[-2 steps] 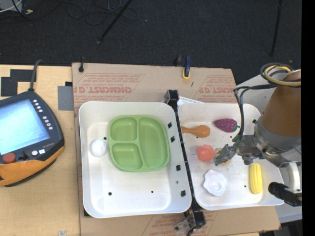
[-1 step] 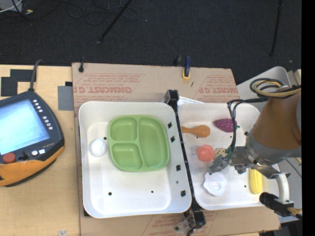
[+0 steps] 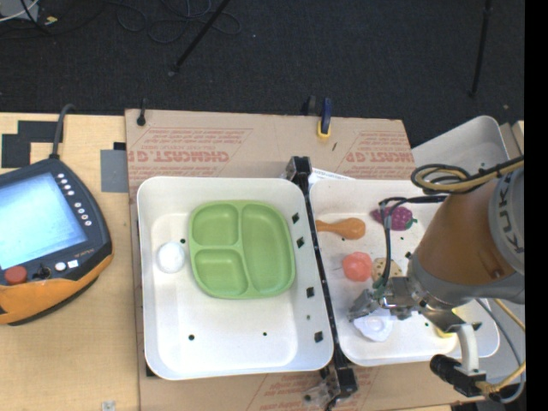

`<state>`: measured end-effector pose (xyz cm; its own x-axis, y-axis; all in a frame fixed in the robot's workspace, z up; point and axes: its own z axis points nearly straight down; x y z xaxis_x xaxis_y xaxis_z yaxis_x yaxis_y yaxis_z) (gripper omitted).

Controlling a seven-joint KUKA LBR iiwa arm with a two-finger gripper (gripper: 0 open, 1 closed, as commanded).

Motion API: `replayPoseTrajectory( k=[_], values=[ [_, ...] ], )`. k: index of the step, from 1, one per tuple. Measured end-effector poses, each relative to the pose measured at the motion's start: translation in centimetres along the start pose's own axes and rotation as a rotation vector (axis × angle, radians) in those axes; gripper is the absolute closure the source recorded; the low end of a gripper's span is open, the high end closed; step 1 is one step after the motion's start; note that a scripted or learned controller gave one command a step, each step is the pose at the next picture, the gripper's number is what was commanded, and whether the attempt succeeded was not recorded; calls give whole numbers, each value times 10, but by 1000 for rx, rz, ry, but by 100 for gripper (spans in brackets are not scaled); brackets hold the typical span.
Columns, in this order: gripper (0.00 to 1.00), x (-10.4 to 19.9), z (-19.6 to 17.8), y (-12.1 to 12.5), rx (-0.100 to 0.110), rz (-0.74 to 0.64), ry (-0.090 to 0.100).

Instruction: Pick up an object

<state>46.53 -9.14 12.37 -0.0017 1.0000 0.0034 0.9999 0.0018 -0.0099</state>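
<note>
White lump [image 3: 374,327] lies in right bin [image 3: 342,197], near front wall, directly under gripper [image 3: 378,306]. Finger spread: cannot tell. Red ball [image 3: 357,266] just behind, toward bin's far side; lump nearer, so likelier target.

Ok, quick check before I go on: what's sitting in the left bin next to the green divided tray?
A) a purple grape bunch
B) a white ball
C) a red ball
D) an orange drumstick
B: a white ball lies against the left edge of the green divided tray in the left bin, while the red, purple and orange items lie in the right bin.
</note>
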Motion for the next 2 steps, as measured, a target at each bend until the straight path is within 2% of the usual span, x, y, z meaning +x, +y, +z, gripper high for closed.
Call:
replayPoseTrajectory(
  k=[1,2],
  values=[
    [0,1,37,0,-7,0,-3],
    [100,-3,23,2,-14,12,-6]
  ],
)
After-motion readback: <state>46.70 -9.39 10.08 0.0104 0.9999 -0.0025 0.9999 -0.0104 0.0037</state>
